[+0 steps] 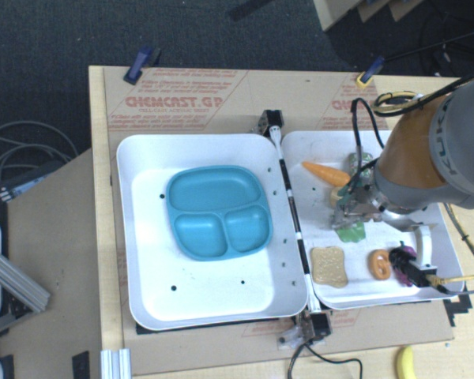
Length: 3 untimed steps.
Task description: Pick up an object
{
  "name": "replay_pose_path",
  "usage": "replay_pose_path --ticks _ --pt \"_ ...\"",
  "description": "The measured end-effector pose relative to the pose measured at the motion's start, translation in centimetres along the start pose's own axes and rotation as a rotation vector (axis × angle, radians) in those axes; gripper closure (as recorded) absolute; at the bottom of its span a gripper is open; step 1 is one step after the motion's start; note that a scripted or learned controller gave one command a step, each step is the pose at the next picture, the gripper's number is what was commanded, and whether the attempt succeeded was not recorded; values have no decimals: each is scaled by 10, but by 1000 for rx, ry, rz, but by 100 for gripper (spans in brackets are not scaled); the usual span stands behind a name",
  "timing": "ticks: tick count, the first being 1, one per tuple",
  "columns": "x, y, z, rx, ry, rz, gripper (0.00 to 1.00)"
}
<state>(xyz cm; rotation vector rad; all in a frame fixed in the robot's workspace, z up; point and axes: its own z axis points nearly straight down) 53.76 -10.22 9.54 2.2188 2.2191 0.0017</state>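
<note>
Toast (329, 265) flat; carrot (326, 172) points upper-left.

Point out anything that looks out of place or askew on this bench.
Little stands out. A yellow banana-like object lies on the bench outside both bins, near the front edge. The blue three-compartment plastic tray sits slightly rotated within the left white bin.
</note>
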Motion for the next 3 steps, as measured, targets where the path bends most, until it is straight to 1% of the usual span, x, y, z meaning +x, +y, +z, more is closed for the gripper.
replay_pose_path --ticks 1,2,3 --pt "0 0 0 0 0 0 0" --pt "-39 80 11 7 1 1 0" --pt "-18 54 11 5 3 -1 0"
